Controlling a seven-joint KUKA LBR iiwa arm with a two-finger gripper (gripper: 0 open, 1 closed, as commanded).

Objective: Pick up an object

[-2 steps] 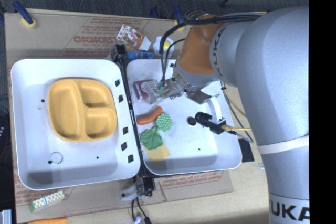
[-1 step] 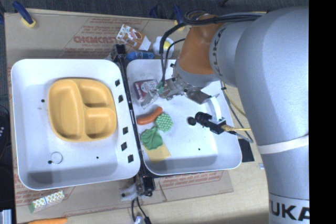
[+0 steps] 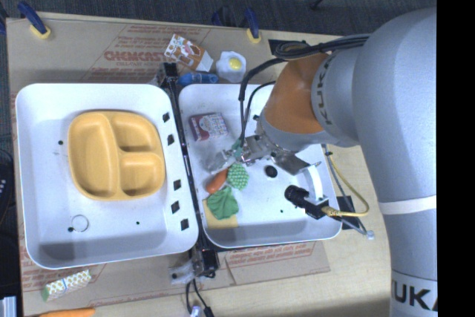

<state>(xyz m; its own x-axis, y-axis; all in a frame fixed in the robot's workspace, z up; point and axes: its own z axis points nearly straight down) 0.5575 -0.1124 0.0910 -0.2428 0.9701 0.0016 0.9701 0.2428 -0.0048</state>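
I have the arm reaching in over the right bin, its grey bulk covering that bin's far right corner. The tool is down low in the middle of the bin. From this angle I cannot tell whether it is set wide or narrow, and I see nothing clearly held in it.

Just beside the tool, on its near-left side, sits a green knobbly ball. An orange piece lies against the ball's left side. In front of those two a green and yellow cloth lies crumpled on the bin floor. A dark red packet lies flat toward the far left corner, a little apart from the tool.

The left bin holds a yellow divided tray, sitting level, well apart from the tool.

On the surface behind the bins I see a small carton and a yellow and white piece.
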